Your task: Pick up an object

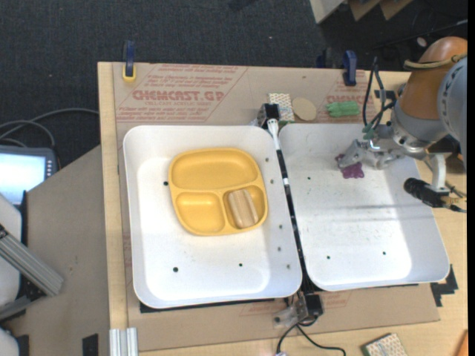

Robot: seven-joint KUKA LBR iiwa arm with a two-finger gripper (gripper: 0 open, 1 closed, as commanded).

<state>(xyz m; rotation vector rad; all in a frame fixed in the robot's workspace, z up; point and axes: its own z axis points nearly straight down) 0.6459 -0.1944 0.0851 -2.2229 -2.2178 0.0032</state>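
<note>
camera view | left bin (148,258): yellow tray (215,170) holding tan block (240,207) | right bin (371,251): purple object (353,170) | pincer (355,156): grip unclear

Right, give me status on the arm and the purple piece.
Gripper over right bin, at purple piece. Grasp unconfirmed. Yellow tray in left bin, out of the way.

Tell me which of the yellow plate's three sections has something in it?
The small lower-right section of the yellow plate. A tan block lies in it.
</note>
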